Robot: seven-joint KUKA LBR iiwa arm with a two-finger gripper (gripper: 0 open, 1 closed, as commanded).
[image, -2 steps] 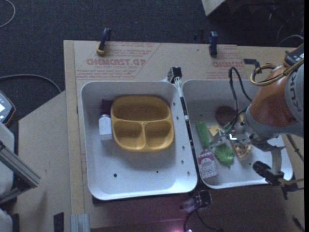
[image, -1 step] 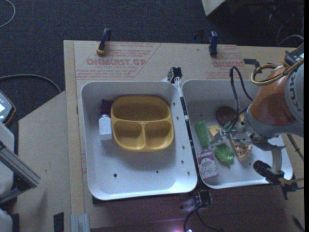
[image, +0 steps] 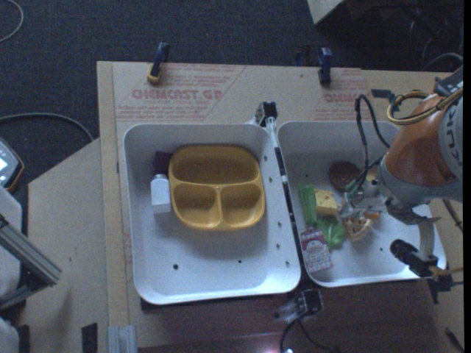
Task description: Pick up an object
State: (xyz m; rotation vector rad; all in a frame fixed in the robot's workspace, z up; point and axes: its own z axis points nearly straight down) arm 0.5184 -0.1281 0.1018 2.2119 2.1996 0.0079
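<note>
Fig.: gripper (image: pixel 358 215) low over the clutter (image: pixel 335 219) at mid right bin (image: pixel 294 142), near its front edge; grip state can't be told. Nothing visibly lifted yet; the pick is prob. still to do.

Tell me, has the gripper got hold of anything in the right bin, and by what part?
Cannot be told. The gripper is down among the small items in the right bin, beside the yellow block, but nothing is clearly seen between its tips.
</note>
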